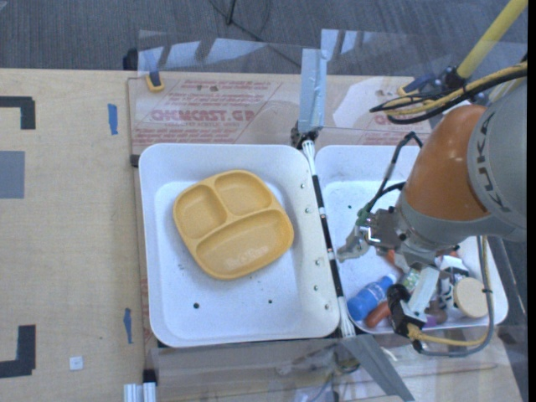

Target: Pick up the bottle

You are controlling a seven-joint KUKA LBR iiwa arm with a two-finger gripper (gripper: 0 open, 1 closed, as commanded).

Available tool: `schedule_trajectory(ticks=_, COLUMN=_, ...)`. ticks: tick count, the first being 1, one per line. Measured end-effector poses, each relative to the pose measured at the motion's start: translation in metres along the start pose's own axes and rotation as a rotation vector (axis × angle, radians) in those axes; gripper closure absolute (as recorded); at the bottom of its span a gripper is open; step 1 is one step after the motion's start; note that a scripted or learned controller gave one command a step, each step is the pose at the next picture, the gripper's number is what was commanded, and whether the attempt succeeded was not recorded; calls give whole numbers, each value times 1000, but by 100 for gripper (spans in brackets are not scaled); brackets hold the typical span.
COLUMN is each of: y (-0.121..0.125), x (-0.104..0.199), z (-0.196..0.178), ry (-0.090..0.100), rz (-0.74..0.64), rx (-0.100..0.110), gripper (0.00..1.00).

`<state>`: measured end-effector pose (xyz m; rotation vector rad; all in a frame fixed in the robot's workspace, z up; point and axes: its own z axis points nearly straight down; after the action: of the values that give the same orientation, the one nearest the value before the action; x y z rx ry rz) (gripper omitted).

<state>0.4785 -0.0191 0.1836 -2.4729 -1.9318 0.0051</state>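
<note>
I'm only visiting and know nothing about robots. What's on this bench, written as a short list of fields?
left bin: holds a yellow divided plate
right bin: holds a blue bottle, a round tan disc and small items too hidden to name
arm: grey with an orange band, low over the right bin
bottle state: lying at the bin's near edge, partly under the arm

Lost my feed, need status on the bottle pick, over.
Gripper over right bin. Blue bottle lies at bin's front edge, beside the arm. Red item pressed against it.
</note>
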Motion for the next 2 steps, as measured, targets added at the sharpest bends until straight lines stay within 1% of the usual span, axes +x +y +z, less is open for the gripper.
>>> schedule_trajectory(ticks=1, y=6, x=-23, z=0, ry=0, rz=14, rx=-2, gripper=0)
schedule_trajectory(ticks=2, y=6, x=-22, z=-9, ry=-1, rz=14, rx=-2, gripper=100)
